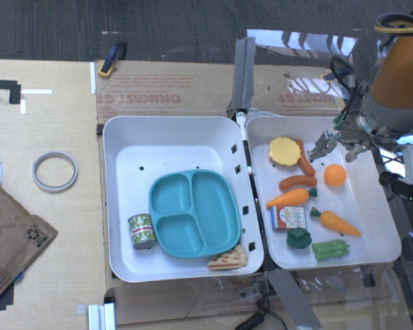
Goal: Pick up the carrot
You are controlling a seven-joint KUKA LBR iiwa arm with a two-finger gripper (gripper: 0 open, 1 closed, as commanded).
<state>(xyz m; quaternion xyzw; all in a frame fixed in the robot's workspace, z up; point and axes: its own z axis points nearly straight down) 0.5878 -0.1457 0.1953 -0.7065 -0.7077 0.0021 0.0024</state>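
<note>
Hovering tool (339, 147) (open) above carrot (288, 198)

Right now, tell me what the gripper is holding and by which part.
Nothing. The gripper hangs above the right bin with no item between its fingers. Both carrots, the nearer one and the farther one, lie in the bin.

We see a glossy teal plastic tray (193, 213) in a smooth white plastic bin (117, 184). The carrots (288, 198) look like matt plastic, and the bench (27, 136) like pale wood.
</note>
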